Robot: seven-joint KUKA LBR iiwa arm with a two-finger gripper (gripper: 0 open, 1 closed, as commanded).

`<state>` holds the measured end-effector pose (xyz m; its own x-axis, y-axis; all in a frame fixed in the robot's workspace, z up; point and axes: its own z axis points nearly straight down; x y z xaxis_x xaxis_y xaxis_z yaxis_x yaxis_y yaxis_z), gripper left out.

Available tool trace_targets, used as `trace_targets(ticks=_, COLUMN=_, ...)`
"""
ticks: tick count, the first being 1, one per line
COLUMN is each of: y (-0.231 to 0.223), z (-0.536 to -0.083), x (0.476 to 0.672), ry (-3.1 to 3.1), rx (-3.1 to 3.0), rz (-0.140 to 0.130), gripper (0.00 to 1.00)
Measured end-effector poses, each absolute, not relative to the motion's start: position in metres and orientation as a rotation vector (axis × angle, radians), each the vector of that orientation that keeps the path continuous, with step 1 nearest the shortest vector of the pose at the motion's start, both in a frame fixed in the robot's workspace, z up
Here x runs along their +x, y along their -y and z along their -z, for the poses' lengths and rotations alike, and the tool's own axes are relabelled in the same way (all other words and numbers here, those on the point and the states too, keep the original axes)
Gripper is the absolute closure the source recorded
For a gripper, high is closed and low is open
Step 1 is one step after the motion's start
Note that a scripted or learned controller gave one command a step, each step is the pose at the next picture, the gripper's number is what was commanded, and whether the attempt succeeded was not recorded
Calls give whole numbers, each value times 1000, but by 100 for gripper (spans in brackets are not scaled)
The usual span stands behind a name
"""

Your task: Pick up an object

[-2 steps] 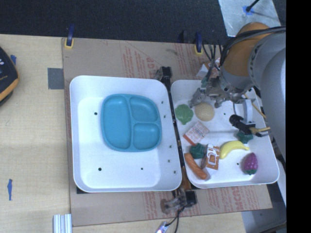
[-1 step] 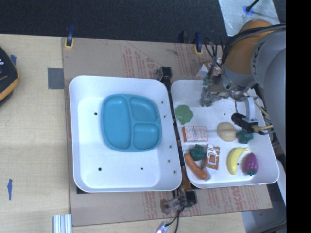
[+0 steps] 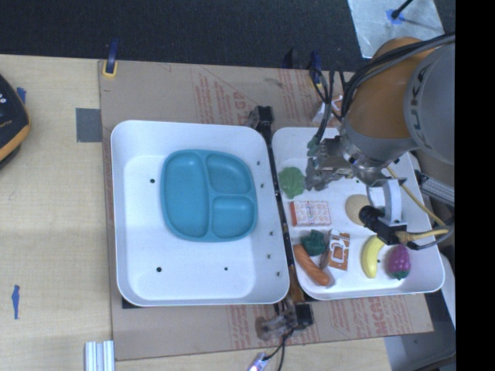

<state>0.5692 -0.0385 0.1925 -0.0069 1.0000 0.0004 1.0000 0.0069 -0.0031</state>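
Nothing is held yet: my gripper [image 3: 319, 173] hovers beside the green toy [image 3: 291, 182], finger spread I cannot tell, so descent comes next.

Small toy foods are scattered in the right bin [image 3: 433, 284]: a green piece [image 3: 291, 182], a red-and-white card [image 3: 309, 212], a banana [image 3: 373, 256], a carrot [image 3: 312, 267] and a purple fruit [image 3: 398, 262].

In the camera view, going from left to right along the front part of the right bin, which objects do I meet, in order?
Carrot → orange packet → banana → purple fruit. The dark green piece above the carrot overlaps it in position, so I leave it out.
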Motion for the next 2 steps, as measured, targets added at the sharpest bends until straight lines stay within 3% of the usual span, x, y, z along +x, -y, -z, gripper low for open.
trace_targets(ticks=1, y=83, z=-192, x=536, ry=2224, rx=-2216, rz=-6, gripper=100)
trace_targets(ticks=2, y=83, z=-192, x=536, ry=2224, rx=-2216, rz=-5, gripper=0)
